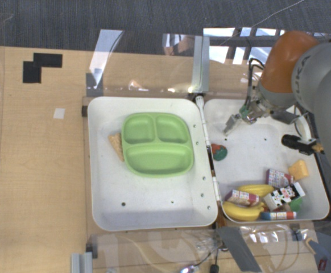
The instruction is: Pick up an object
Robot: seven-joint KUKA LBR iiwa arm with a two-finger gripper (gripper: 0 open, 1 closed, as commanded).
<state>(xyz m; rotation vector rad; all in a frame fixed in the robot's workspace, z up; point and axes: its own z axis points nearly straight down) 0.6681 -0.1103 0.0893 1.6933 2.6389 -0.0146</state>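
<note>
The gripper [232, 123] is held over bare floor in the right bin [251, 147], upper centre-right; jaws appear open, nothing gripped. Candidate objects, bananas [246, 209] included, are clustered lower right, well apart

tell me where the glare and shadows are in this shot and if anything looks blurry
Camera view: glare streaks the clear panels behind the bins; a soft shadow falls across the near floor of the left bin; the green divided plate is sharp, while the pincer and the small packages in the right bin look soft, their print unreadable.
</note>
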